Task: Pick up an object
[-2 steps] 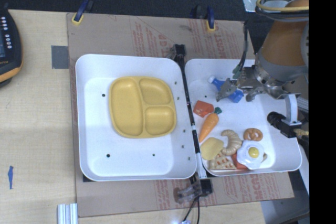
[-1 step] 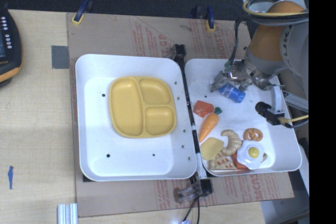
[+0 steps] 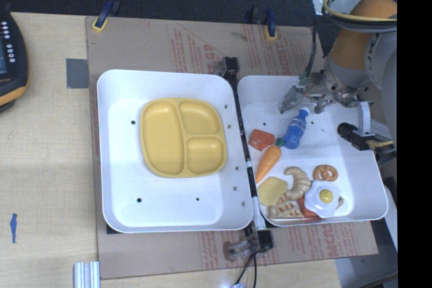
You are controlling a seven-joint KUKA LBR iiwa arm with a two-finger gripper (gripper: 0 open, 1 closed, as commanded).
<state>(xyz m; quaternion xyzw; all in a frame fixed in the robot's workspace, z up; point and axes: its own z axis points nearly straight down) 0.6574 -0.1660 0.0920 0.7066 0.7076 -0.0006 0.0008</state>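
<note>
My gripper (image 3: 308,100) hangs over the far part of the right bin (image 3: 368,195), its fingers spread apart and open with nothing between them. Just in front of it lies a blue bottle (image 3: 295,130), its cap end toward the fingertips. Toy food fills the near half of that bin: a red piece (image 3: 261,139), a carrot (image 3: 268,160), a yellow wedge (image 3: 272,190), a croissant (image 3: 298,179), a pretzel (image 3: 325,173), a fried egg (image 3: 322,197) and a waffle (image 3: 286,210).
The left bin (image 3: 121,206) holds a yellow divided tray (image 3: 183,136). A black part of the arm (image 3: 356,135) reaches over the right bin's right side. Clamps sit at the cardboard's far edge, and a handheld controller (image 3: 10,57) lies at far left.
</note>
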